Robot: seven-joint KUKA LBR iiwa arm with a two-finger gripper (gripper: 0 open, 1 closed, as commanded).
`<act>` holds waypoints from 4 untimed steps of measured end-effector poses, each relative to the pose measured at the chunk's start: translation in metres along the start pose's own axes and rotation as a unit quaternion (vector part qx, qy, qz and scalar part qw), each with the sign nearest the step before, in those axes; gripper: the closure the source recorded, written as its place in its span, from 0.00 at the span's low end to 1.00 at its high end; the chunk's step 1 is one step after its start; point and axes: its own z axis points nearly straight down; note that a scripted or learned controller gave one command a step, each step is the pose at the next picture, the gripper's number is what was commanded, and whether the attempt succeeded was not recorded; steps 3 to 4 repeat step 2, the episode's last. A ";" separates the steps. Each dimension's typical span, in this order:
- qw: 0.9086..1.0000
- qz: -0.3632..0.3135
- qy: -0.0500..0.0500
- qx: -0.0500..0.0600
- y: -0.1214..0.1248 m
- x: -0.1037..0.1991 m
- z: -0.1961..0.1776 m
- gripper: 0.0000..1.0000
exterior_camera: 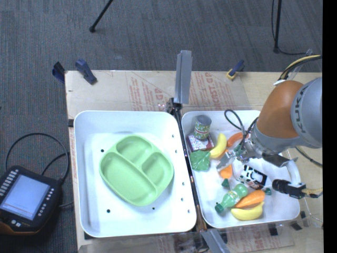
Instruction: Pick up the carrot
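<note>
While the arm reaches in from the right, I read the single overhead camera view like this. My pincer is low inside the right bin, under the orange wrist band, in the middle of the clutter; whether it is spread or clenched I cannot tell from this slant, as the wrist body and cabling cover much of it.

Two orange pieces sit near it. One carrot lies in the lower part of the right bin, between the green bottle and the banana at the front wall, touching or nearly touching both. It rests flat on the bin floor, apart from the pincer. A second orange thing lies just beside the pincer, next to the upper banana; it may be another carrot, but I cannot be sure. A small orange bit also shows below the pincer.

A can stands at the back left of this bin, with a green leafy item in front of it. The left bin carries a green divided plate.

My judgement: the task is not done. Nothing orange is visibly lifted or caught by the tool, and the clear carrot is on the bin floor. I would call this the approach or descent stage; grasp and lift are left.
</note>
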 end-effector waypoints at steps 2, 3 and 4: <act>0.996 0.085 0.000 0.001 -0.024 0.049 -0.105 1.00; 0.996 0.085 0.000 0.001 -0.024 0.049 -0.105 1.00; 0.996 0.085 0.000 0.001 -0.024 0.049 -0.105 1.00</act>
